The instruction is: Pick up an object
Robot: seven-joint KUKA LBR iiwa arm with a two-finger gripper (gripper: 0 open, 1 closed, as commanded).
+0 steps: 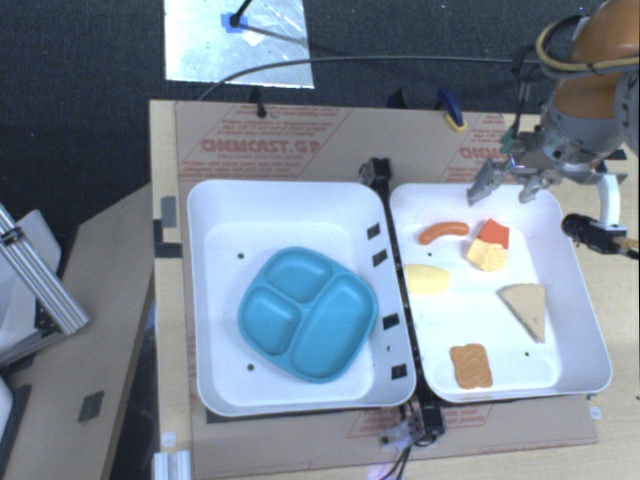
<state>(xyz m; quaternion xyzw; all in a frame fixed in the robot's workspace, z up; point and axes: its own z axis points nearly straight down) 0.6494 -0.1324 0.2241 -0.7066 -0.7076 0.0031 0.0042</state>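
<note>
My gripper [505, 188] hangs over the far edge of the right bin [580, 298], its two fingers spread apart with nothing between them. Below it in that bin lie an orange sausage [443, 232], a red and yellow block [488, 247], a pale yellow piece [427, 279], a tan wedge [527, 309] and a brown cracker-like piece [470, 365]. The sausage and the block are the nearest to the fingers, a short way toward the front.
The left bin [215, 268] holds a blue divided plate [307, 313]. Black clips run along the seam between the bins [388, 268]. A cable and a silver sheet [237, 28] lie behind the bench. A metal rail [35, 278] stands at the left.
</note>
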